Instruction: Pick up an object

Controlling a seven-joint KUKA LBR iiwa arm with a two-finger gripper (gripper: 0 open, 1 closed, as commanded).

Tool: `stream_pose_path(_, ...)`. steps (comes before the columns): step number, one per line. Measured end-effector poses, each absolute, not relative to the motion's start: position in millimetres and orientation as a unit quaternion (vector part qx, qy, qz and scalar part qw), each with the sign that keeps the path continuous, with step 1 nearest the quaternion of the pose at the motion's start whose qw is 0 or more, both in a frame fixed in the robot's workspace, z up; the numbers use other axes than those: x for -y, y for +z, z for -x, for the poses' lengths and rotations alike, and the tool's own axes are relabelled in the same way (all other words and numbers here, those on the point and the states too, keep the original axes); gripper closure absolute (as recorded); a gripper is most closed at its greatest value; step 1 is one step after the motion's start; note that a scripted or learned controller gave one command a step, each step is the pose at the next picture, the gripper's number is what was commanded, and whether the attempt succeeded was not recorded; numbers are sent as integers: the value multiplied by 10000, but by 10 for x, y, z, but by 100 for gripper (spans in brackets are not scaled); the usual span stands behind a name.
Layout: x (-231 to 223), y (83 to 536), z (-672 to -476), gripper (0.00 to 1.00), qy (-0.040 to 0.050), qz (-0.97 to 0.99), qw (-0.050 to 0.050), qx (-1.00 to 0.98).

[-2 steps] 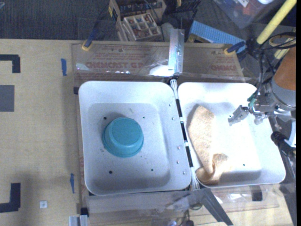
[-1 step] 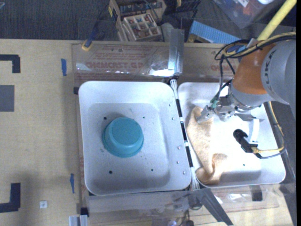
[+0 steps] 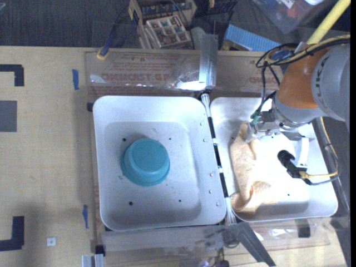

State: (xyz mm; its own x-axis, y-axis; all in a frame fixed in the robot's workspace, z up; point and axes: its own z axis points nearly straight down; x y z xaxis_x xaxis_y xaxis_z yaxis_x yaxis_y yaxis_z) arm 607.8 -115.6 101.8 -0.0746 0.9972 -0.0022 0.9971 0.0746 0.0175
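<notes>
Over the right bin (image 3: 322, 204) the grey arm (image 3: 325, 88) with its orange band reaches down, and its gripper (image 3: 257, 131) sits low at the upper end of a tan cloth (image 3: 245, 166); the cloth is pale, sandy and rumpled, stretched along the bin's left wall from just beneath the gripper down to the near corner, where it folds over on itself; its top edge lies right at the gripper's tip, touching or nearly so; whether the gripper is parted or closed, and whether any cloth is caught in it, cannot be told from this slant; across the divider, a teal bowl (image 3: 146, 161) rests upside down in the left bin (image 3: 111, 115).
</notes>
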Motion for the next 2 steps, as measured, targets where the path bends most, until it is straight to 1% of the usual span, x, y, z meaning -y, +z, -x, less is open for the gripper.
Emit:
stream_pose_path(1,1158,1018,-6078,0,56,-6803,67,-7329)
stream_pose_path(2,994,902,-6247,0,29,-6699,51,-7424)
